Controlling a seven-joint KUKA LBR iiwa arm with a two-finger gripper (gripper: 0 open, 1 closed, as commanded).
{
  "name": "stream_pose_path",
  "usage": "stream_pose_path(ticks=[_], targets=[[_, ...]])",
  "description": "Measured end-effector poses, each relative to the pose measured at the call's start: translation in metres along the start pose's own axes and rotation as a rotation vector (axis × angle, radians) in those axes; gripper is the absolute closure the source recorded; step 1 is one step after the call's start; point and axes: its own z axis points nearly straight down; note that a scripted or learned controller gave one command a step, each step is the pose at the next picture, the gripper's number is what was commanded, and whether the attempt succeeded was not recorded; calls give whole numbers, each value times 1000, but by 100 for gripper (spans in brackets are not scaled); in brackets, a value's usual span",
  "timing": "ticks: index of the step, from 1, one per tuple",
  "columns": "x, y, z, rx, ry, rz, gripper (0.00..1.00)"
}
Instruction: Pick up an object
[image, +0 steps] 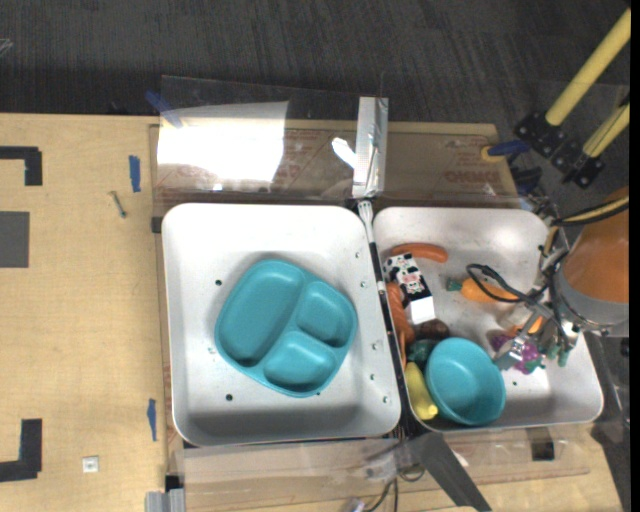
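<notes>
Pincer (528, 345) over rt bin (580, 400), 1 bowl (465, 382), 1 plate (287, 325)

Robot lab: taped bench (70, 300), white bins (190, 400).

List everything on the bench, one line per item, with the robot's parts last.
Bins: two, white, side by side on the bench.
Divided plate: one, teal, middle of the left bin.
Bowl: one, teal, near front of the right bin.
Black-and-white block: one, by the right bin's left wall.
Orange items: several, small, scattered in the right bin.
Yellow item: one, left of the bowl, partly hidden.
Arm: one, grey with orange band, at the right edge.
Gripper: one, low over the right bin, amid wires; too cluttered to read.
</notes>
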Motion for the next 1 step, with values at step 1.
stream_pose_path(ticks=[1], targets=[[-3, 10, -1, -2, -9, 44, 0]])
